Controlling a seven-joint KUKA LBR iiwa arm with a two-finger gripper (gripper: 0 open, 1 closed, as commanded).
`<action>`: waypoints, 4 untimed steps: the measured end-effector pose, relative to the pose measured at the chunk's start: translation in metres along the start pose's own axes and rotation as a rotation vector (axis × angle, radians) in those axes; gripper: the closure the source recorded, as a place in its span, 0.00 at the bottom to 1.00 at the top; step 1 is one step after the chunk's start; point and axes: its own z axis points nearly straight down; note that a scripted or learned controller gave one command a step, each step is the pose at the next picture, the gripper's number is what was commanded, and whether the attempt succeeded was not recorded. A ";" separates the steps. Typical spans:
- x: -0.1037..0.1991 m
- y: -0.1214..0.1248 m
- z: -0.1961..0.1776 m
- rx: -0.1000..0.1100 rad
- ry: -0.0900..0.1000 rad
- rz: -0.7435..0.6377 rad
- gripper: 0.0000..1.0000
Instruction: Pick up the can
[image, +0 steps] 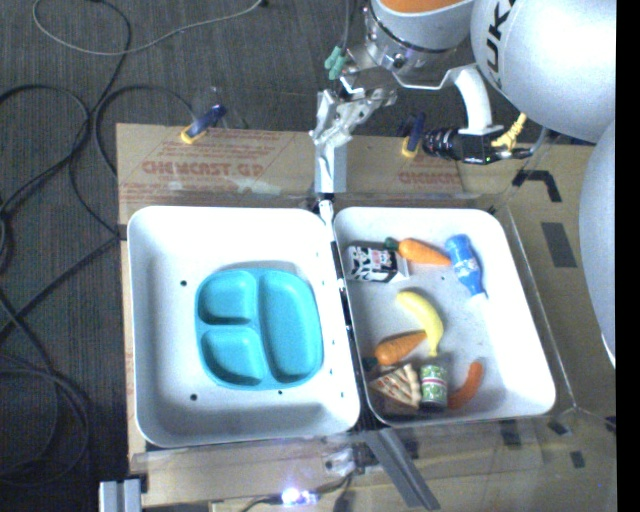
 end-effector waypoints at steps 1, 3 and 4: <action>0.090 0.029 0.093 0.002 0.002 -0.263 1.00; 0.025 0.003 0.091 0.000 -0.001 -0.631 1.00; -0.025 -0.020 0.089 -0.002 -0.001 -0.951 1.00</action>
